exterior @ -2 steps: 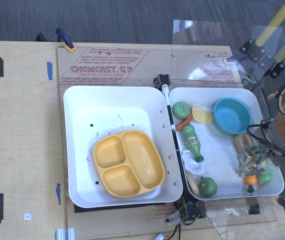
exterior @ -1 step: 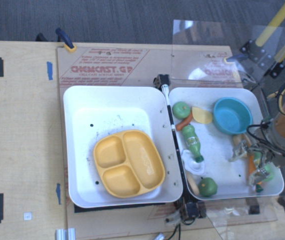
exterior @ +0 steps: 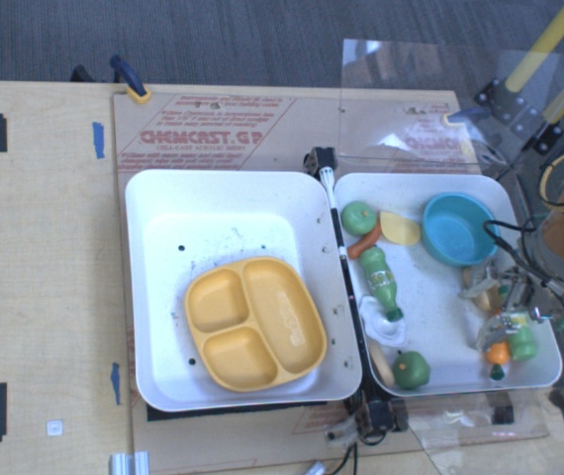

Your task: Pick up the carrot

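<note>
Carrot (exterior: 364,242) half hidden under green ball (exterior: 358,217) (right bin).

Glossy white plastic bins (exterior: 153,265), matt yellow tray (exterior: 254,323), seemingly plastic, cardboard sheet (exterior: 203,132)

- My gripper (exterior: 505,315) sits low in the right bin (exterior: 440,374), near its right wall.
- The bowl (exterior: 457,229) lies behind it.
- The divided plate (exterior: 253,322) lies in the left bin (exterior: 158,216).

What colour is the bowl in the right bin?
Blue, a light turquoise shade; the bowl shows clearly in the camera view.
</note>
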`<state>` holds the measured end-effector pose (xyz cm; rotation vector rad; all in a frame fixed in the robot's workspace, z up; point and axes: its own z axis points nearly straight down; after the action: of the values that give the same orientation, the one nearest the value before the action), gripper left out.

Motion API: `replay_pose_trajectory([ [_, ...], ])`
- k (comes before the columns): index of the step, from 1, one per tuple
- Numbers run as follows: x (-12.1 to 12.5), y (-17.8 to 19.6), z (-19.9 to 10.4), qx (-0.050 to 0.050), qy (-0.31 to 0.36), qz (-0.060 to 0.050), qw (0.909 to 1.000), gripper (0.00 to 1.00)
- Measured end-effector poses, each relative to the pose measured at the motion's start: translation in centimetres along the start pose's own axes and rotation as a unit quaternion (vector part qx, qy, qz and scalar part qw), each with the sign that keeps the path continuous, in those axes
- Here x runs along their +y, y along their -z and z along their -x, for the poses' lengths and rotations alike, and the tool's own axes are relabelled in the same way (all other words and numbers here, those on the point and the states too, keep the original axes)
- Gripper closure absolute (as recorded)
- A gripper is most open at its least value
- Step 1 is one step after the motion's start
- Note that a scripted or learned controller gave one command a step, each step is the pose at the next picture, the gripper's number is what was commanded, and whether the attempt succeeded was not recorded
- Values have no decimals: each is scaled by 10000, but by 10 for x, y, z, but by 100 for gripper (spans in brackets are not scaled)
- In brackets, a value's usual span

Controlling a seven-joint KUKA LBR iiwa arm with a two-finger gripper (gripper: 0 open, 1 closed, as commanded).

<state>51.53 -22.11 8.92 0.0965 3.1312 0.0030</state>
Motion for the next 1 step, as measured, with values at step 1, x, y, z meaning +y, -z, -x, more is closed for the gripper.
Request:
replay_pose_trajectory([
  [1,0,13,7,-113,3,-23,9999,100],
])
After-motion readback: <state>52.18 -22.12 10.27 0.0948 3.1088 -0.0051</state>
